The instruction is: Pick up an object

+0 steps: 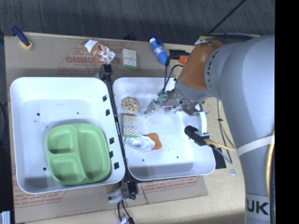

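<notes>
My gripper [150, 109] reaches into the right bin [187, 164] from the right, its fingertips low over the bin floor just right of a round brown cookie [131, 104]. Nothing shows between the fingers. Below the cookie lies a patterned packet [130, 124], and under that a white and green object [138, 142] resting against an orange piece [154, 140]. The grey arm with its orange band [198, 71] covers the bin's upper right part.
The left bin [28, 101] holds a green divided tray [77, 153]. Behind the bins on the cardboard lie a snack wrapper [99, 52], a small patterned box [129, 58] and a blue clamp [159, 50]. Cables hang off the wrist by a black fitting [195, 135].
</notes>
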